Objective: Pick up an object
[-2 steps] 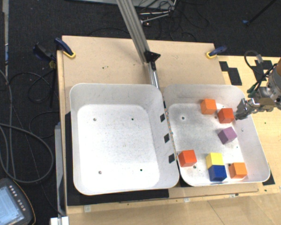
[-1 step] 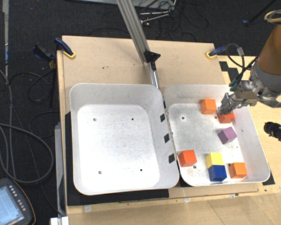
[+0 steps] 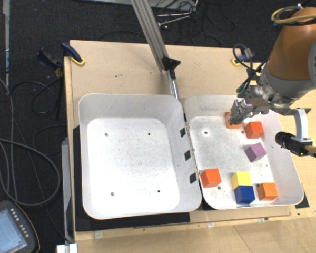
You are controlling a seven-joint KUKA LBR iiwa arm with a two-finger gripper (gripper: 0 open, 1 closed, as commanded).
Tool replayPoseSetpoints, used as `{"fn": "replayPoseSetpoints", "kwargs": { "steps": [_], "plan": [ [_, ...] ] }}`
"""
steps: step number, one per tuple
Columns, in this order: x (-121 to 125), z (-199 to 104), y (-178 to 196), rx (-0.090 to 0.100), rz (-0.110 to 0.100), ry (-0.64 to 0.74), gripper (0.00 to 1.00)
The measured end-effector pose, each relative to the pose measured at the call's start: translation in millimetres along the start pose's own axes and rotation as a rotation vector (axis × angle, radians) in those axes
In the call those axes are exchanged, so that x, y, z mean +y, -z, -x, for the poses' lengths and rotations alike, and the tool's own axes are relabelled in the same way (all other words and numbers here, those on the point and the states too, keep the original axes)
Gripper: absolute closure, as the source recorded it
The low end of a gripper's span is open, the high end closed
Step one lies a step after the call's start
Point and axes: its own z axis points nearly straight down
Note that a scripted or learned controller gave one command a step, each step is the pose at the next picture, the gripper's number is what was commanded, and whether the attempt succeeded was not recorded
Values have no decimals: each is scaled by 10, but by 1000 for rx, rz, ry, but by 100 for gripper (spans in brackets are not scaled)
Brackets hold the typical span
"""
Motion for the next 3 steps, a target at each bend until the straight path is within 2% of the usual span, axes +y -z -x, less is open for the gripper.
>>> {"fn": "replayPoseSetpoints", "kwargs": {
  "steps": [1,2,3],
  "plan": [
    [32,-454,-100,2,-3,0,100],
    [204,-1072,-153,2,0,2,100],
    [231,-1665,-228,2,-1,1,100]
  ]
}}
